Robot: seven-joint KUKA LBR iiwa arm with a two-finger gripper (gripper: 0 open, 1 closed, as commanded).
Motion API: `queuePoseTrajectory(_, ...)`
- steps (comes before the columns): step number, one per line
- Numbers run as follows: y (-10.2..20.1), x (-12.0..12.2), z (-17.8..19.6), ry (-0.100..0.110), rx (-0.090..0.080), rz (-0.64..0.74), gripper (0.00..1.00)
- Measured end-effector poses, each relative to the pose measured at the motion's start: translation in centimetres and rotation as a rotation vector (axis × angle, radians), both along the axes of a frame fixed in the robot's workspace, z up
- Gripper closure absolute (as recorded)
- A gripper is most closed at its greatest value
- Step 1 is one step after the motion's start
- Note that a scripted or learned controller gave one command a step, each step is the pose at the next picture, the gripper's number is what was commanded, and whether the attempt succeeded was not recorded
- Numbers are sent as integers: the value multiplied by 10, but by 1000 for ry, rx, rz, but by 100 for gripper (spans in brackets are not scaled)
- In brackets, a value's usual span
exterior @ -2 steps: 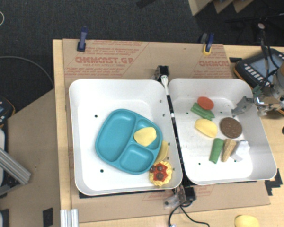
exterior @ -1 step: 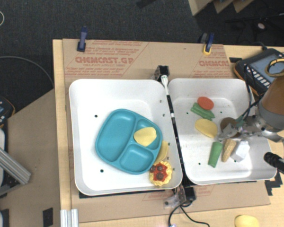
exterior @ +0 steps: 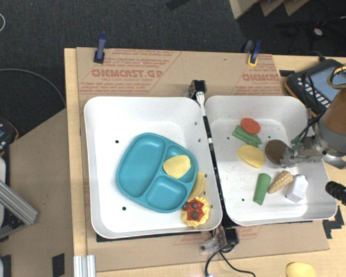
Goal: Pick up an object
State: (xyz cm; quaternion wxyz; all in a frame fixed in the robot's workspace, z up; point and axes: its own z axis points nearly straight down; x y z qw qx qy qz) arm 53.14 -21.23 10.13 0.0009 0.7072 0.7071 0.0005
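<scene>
The gripper [exterior: 294, 150] sits low over the right bin [exterior: 230, 209] near its right edge, just beside a brown ball [exterior: 274, 150]; whether it grips anything cannot be told. A yellow piece [exterior: 251, 156], green stick [exterior: 261, 188] and white block [exterior: 297, 188] lie nearby. The left bin [exterior: 101, 172] holds a blue plate [exterior: 144, 169].
</scene>
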Motion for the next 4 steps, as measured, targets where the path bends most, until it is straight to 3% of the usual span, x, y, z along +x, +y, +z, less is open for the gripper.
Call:
queuePoseTrajectory(1,19,7,193,-18,-6,5,100)
queuePoseTrajectory(2,56,56,394,-21,-6,6,100)
queuePoseTrajectory(3,58,-21,306,11,3,-3,100)
queuePoseTrajectory(4,-2,31,442,-16,-10,-3,100)
